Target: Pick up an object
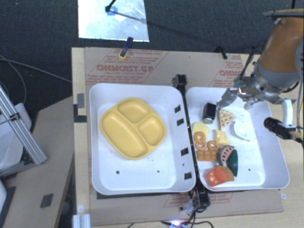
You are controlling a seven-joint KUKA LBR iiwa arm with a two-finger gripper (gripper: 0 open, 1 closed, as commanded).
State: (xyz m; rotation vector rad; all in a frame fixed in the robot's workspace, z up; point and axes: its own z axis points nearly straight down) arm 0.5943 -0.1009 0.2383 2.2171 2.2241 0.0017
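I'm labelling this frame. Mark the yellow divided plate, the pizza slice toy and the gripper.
yellow divided plate (pixel 133 127), camera view, middle ridge.
pizza slice toy (pixel 225 118), camera view, centre of the slice.
gripper (pixel 237 100), camera view, between its fingertips.

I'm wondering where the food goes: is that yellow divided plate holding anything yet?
Empty. The yellow three-compartment plastic plate in the left white bin shows bare yellow in all sections; the toy foods lie in the right white bin.

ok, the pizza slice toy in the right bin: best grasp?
Likely across the pizza slice's two long edges, near the wider crust end, coming straight down. It lies flat with bare floor to its right; the small dark can crowds its left. The end effector hovers just above it.
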